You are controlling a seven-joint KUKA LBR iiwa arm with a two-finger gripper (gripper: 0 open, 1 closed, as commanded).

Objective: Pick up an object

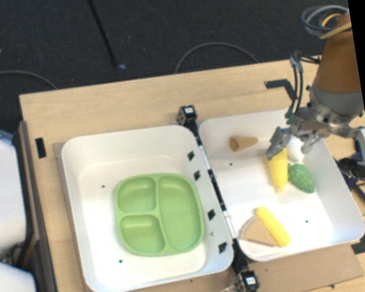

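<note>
Two white bins sit side by side. Above the right bin (338, 220), the gripper (293, 139) hangs over a yellow corn toy (279, 171); I cannot tell how its jaws stand. A green divided plate (159, 214) lies in the left bin (93, 273).

The arm (340, 75) is cut off at 3 o'clock. The upper end of the yellow object (279, 169) is covered by the gripper (294, 143); contact cannot be judged. The tan wedge (254, 236) is partly overlain by a yellow piece (273, 226).
</note>
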